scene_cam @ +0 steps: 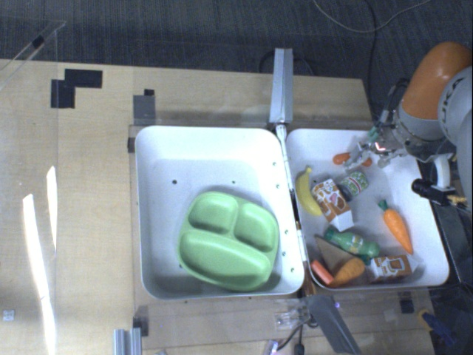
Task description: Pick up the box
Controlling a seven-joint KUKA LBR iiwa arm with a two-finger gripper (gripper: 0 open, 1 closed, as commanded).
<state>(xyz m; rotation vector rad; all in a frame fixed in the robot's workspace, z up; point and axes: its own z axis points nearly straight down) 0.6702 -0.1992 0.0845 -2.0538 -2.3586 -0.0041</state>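
A small white and orange carton box [331,202] lies in the middle of the right bin [436,272], next to a banana [305,191]. A second, brown box [389,267] lies flat near that bin's front right corner. My gripper [374,151] hangs over the bin's far right part, above and to the right of the carton box and apart from both boxes. Nothing can be seen held in it. A small orange piece [341,157] lies just left of the gripper.
Around the boxes lie a green can [355,184], a carrot [397,226], a green bottle [353,242], another orange vegetable [347,272] and a brown wedge [331,251]. The left bin [159,161] holds a green divided plate [229,239]. A metal divider [281,87] runs between the bins.
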